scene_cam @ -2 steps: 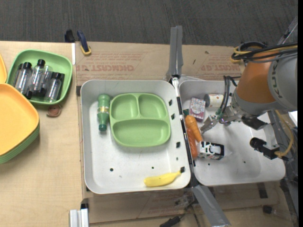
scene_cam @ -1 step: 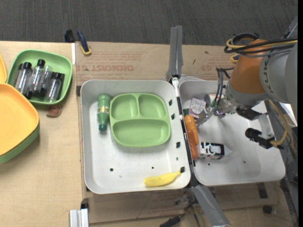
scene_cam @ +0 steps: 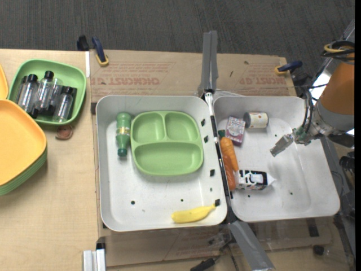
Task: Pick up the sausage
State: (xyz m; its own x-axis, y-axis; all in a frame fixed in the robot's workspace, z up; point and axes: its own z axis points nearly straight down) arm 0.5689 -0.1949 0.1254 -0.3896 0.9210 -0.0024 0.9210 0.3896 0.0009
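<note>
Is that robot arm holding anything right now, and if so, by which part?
Nothing is held. The gripper hovers over the right bin, apart from the sausage, which lies along that bin's left wall.

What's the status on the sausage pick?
End effector above right bin, nothing held. Sausage lies along the bin's left wall, untouched. Black-and-white carton beside its lower end.

Bench (scene_cam: 169, 75) bears bins (scene_cam: 113, 208) (two, white).

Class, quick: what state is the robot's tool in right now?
Tool: over the right bin, holding nothing visible; open or closed cannot be told.
</note>
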